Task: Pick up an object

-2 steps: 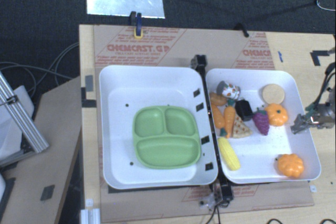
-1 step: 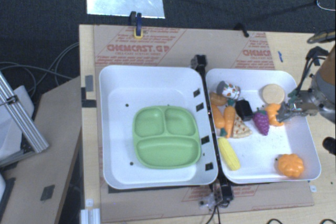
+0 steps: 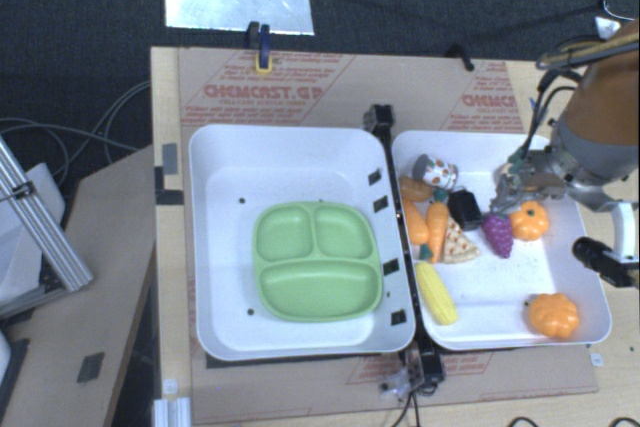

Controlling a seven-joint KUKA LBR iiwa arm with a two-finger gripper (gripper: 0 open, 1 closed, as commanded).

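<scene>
1. While the grey arm reaches in from the right of the frame, its gripper (image 3: 515, 183) hangs low in the right bin (image 3: 590, 300), above the purple grapes (image 3: 498, 233) and just left of a small orange pumpkin (image 3: 530, 222); whether the fingers are wide or narrow cannot be told.
2. A carrot (image 3: 437, 226), pizza slice (image 3: 459, 244), corn cob (image 3: 436, 291) and second pumpkin (image 3: 553, 314) lie nearby.
3. At centre frame, the left bin (image 3: 215, 175) holds a green divided plate (image 3: 318, 260).
</scene>
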